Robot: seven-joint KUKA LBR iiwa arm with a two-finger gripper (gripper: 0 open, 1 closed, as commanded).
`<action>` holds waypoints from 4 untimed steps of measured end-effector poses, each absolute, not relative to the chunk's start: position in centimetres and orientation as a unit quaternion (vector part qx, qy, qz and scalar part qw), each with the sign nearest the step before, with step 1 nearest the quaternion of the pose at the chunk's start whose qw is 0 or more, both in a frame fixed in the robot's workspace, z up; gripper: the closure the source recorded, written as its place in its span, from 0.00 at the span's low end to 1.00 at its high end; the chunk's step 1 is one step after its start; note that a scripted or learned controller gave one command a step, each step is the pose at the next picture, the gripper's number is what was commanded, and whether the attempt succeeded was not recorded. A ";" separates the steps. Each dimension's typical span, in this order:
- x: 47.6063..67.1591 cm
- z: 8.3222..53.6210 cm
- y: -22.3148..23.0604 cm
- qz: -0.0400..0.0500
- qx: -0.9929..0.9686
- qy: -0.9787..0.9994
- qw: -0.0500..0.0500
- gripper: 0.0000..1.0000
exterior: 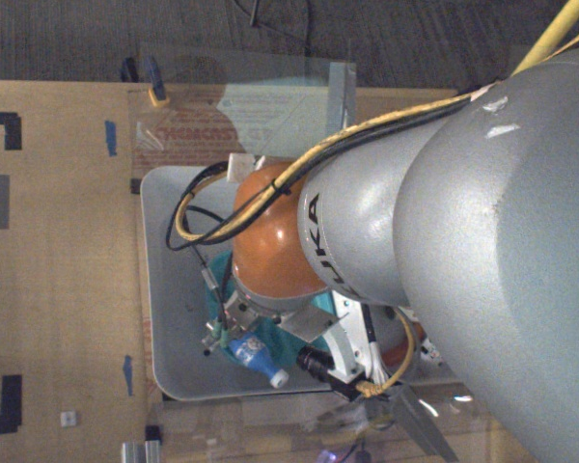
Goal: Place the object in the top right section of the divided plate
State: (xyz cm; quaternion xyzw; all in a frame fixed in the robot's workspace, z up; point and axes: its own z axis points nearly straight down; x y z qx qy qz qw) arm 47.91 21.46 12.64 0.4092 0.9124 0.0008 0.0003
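Note:
The grey arm with its orange band (270, 244) reaches over the white bin (164, 258) and covers most of it. A teal plate (215, 302) shows only as slivers under the wrist; its sections are hidden. A blue bottle with a white cap (254, 358) lies near the bin's lower edge, just beside the plate's rim. My gripper (215, 334) hangs below the wrist, right next to the bottle's blue end. I cannot tell whether it touches the bottle.
A clear plastic panel (270, 95) stands past the bin's upper edge. Yellow and black cables (188, 220) loop out left of the wrist. Something orange (412, 340) peeks out under the arm at the right. Bare brown bench (58, 258) lies to the left.

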 end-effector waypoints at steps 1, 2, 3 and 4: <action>48.4 9.3 15.3 0.011 0.425 0.905 0.005 1.00; 47.8 18.8 7.0 0.002 0.356 0.934 -0.003 1.00; 47.9 19.0 6.5 0.000 0.361 0.933 0.000 0.00; 48.8 23.0 15.6 0.001 0.576 0.818 0.001 0.00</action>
